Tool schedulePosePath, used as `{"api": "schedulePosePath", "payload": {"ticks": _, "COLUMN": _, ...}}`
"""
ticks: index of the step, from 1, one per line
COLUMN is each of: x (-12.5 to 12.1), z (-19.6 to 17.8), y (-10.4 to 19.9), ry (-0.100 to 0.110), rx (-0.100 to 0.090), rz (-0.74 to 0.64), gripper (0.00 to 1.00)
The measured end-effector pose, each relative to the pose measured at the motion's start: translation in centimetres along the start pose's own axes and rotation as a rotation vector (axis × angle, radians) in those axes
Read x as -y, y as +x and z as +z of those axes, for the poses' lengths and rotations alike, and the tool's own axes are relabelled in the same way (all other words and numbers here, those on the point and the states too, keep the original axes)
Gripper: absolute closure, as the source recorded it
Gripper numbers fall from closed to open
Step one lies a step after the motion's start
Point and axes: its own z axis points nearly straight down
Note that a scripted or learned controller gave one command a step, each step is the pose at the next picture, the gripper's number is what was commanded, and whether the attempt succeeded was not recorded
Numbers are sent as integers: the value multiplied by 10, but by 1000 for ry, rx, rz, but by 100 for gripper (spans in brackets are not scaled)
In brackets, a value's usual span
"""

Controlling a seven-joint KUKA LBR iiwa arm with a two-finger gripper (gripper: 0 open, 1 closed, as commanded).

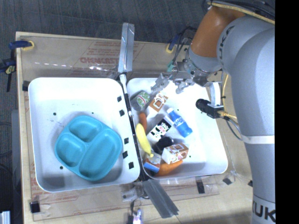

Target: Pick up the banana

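Yellow banana point(143, 139): lies in the right bin point(212, 141), tight against the wall it shares with the left bin.
Banana's long axis: runs from the far side of the bin toward the near side, roughly along that shared wall.
Tool point(170, 80): hangs over the far edge of the right bin, its two fingers slightly spread with nothing between them.
Key relation: banana lies toward the near side and slightly left of the tool, well apart, with small packages between.
Counts: one banana, one arm, two white bins on the bench, one blue divided plate point(88, 147) in the left bin point(42, 92), several small cartons and a blue bottle point(179, 122) beside the banana.
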Motion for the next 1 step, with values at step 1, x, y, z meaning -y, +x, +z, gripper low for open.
{"api": "schedulePosePath", "payload": {"ticks": 1, "x": -1, "z": -10, "y": 2, "ry": 2, "rx": 0, "rz": -7, "gripper": 100}}
